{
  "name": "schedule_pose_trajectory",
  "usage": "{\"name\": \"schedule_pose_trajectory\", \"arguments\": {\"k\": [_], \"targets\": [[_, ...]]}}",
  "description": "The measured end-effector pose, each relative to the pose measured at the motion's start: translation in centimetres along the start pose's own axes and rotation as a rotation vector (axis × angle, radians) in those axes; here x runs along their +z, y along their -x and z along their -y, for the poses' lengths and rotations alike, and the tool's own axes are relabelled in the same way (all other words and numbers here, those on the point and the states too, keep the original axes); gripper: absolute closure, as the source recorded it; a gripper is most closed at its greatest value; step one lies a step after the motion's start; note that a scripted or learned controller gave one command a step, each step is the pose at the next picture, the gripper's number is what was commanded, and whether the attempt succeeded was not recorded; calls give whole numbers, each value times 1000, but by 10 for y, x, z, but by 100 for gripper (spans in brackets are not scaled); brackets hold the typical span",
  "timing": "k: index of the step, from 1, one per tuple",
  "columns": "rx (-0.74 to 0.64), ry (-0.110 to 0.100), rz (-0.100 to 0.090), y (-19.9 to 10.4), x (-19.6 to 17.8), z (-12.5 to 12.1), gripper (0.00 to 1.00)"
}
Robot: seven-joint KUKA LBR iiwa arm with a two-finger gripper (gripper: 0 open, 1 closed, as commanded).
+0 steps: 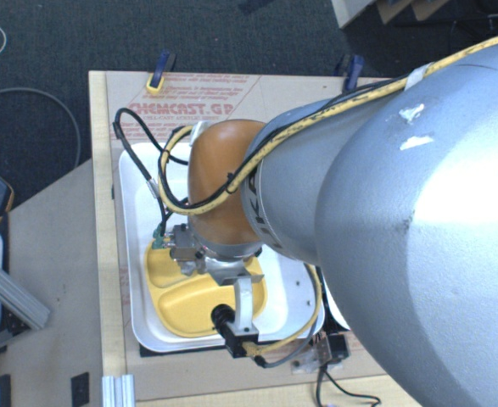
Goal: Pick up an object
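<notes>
The arm (384, 185) reaches in low over the left bin (134, 227), its orange band (219, 181) directly above the contents. The gripper (206, 257) sits down among yellow objects (185, 303) in the near part of that bin; its own body hides its tips, so whether it is spread, closed or gripping anything cannot be told.

Risks, as judged:
- The yellow objects look smooth and rounded; a grip on a curved face may slip off on lifting.
- They lie touching or overlapping, so a closing grip may catch two, or wedge between them.
- The loose cable (159, 176) hangs near the bin wall and may snag.
</notes>
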State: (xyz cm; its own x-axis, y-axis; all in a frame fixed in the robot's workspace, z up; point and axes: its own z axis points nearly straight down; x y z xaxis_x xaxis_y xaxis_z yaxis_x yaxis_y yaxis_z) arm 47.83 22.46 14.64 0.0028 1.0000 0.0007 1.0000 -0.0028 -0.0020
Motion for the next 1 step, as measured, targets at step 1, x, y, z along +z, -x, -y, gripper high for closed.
{"name": "schedule_pose_trajectory", "arguments": {"k": [1], "targets": [[-3,21,-7,-2,38,-6,100]]}}
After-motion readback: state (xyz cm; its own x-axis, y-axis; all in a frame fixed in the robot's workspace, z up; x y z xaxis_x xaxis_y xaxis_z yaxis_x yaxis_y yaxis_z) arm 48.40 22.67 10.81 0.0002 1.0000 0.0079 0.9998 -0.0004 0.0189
